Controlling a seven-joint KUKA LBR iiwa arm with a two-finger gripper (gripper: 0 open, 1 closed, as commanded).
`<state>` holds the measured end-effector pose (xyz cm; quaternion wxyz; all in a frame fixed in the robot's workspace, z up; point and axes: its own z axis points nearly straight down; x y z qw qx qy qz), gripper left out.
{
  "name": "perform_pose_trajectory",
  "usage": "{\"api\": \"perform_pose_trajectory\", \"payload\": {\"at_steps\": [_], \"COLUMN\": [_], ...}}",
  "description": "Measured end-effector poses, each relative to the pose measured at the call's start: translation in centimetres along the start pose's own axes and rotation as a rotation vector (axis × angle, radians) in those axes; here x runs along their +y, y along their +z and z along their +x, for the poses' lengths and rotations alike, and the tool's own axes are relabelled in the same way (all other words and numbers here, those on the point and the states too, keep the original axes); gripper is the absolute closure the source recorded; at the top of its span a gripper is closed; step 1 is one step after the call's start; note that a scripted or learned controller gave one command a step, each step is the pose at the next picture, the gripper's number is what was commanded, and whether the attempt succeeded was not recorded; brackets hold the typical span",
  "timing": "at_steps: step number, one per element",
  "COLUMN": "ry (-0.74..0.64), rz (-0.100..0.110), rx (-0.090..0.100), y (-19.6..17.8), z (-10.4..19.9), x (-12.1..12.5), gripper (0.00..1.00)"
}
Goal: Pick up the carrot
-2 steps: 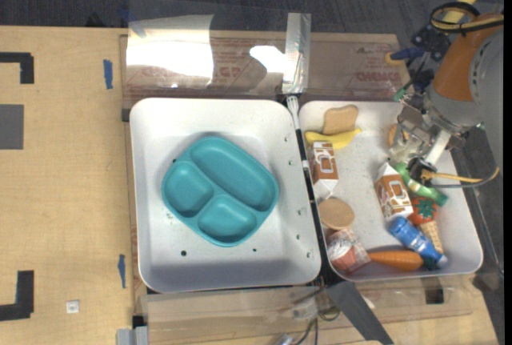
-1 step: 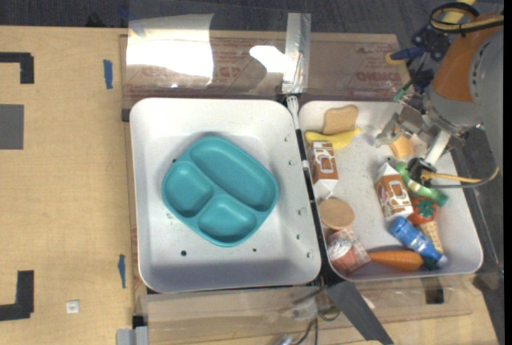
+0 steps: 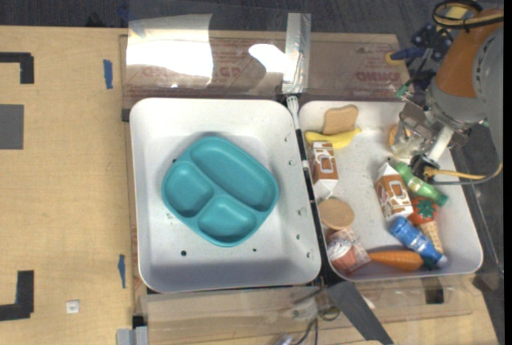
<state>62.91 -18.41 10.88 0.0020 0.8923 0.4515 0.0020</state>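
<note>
Orange and tapered, the carrot (image 3: 394,259) lies at the lower edge of the right bin (image 3: 468,243), beside a blue bottle (image 3: 416,240) and a small round cup (image 3: 348,253). The left bin (image 3: 152,135) holds a teal plate (image 3: 219,189) with three moulded compartments. Both bins are smooth white plastic on a pale wooden bench (image 3: 60,175), with grey carpet along the top of the frame. The gripper (image 3: 419,150) hovers at the right bin's upper right, well apart from the carrot; whether it is spread or closed I cannot tell.
</note>
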Motion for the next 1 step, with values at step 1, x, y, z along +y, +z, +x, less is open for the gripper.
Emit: {"api": "perform_pose_trajectory", "payload": {"at_steps": [1], "ry": [0.0], "rz": [0.001], "rx": [-0.001], "y": [0.08], "z": [0.0], "x": [-0.04], "gripper": [0.0]}}
